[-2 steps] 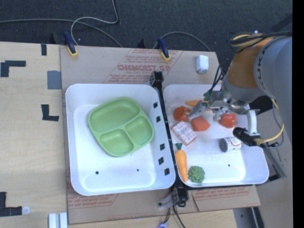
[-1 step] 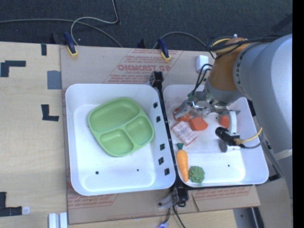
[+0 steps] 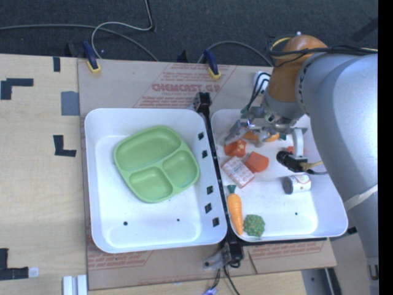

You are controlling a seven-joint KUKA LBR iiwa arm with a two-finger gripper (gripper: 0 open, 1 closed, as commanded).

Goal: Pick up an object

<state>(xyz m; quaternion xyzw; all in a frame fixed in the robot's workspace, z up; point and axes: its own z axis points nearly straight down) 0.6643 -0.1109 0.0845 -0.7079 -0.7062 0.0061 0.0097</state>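
Two bins: the left bin (image 3: 98,183) holds one green plate (image 3: 156,163); the right bin (image 3: 319,217) holds one carrot (image 3: 234,210), one broccoli (image 3: 253,225) and several small items. The gripper (image 3: 249,129) hangs over its far-left corner; jaw state cannot be told.

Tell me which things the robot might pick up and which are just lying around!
Might be picked up, all in the right bin:
carrot
broccoli
orange block
patterned packet
small orange piece beneath the pincer

Just lying around:
green divided plate in the left bin
blue clamps
cables
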